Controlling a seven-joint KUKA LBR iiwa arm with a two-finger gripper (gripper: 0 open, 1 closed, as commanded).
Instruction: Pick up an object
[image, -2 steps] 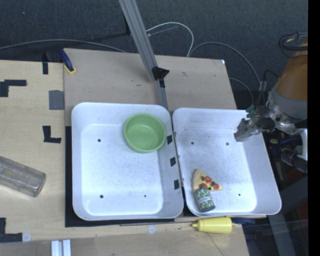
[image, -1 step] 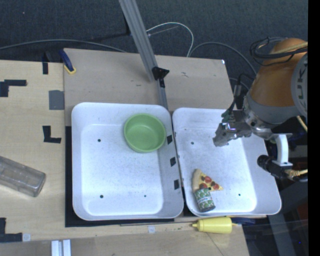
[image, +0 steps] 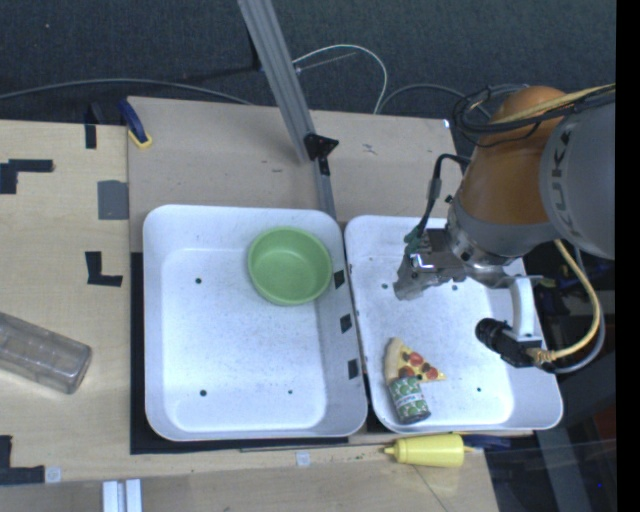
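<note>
Overhead, the tool (image: 412, 288) is hanging above the right bin (image: 470, 400), its state impossible to tell; the wooden bench (image: 200, 160) is sitting on dark carpet (image: 100, 50).

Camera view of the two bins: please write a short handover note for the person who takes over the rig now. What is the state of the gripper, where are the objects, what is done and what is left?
Gripper: above the right bin, upper left part; nothing visibly held.
Right bin: pizza slice toy and a small can beside it, near the front left.
Left bin: green bowl near the back right corner.
Outside the bins: yellow bottle on the bench by the right bin's front edge; clear plastic container at far left.
Done: no pick yet.
Left: grasp and lift one object; the pizza slice toy and can look nearest.
</note>
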